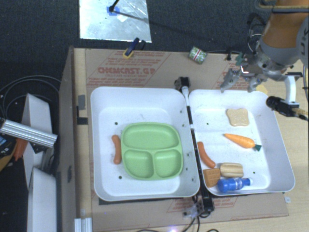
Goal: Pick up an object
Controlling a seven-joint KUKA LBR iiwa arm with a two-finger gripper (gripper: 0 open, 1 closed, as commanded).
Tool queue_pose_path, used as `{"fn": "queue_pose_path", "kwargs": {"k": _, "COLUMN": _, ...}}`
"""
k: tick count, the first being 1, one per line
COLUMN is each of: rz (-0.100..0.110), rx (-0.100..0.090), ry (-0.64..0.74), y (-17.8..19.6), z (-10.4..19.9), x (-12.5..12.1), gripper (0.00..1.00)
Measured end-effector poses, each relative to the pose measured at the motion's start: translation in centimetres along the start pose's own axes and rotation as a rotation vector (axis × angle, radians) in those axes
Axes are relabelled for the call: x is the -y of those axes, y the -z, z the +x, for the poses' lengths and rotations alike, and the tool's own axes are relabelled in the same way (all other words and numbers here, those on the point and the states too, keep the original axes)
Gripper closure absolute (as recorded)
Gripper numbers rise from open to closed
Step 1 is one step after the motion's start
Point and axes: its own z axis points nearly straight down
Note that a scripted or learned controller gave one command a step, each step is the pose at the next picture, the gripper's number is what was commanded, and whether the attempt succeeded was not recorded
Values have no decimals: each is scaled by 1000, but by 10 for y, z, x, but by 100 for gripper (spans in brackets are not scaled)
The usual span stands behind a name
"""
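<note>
While the arm [282,21] hangs over the far right corner of the bench, its gripper [240,81] sits just past the back edge of the right bin [277,144]. Two thin grey fingers [229,82] point down with a gap between them, so the gripper is open and has nothing in it.

Inside the right bin lie six small toy foods. Near the back is a pale slice of bread [237,117], flat and squarish. Just in front of it is an orange carrot [240,140] with a dark green tip, lying on its side. By the left wall is a thin reddish sausage [206,155]. At the front, close together, are a tan bread roll [231,169], a brown cracker [211,177] and a small blue bottle [233,183] lying down, and the bottle looks shiny.

Inside the left bin [104,129] is a light green plate [151,150] with three parts, smooth and round at the corners. Beside its left edge lies another sausage [116,149], standing apart from the plate.

Both bins are white, shallow and smooth, and they touch in the middle. They rest on a brown cardboard sheet [159,64] with red letters. A small green can [197,55] lies on that sheet behind the bins.
</note>
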Motion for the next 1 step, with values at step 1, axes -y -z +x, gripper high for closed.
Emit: {"fn": "queue_pose_path", "kwargs": {"k": 1, "rz": 2, "rx": 2, "ry": -3, "y": -48, "z": -83, "x": 17, "gripper": 0}}
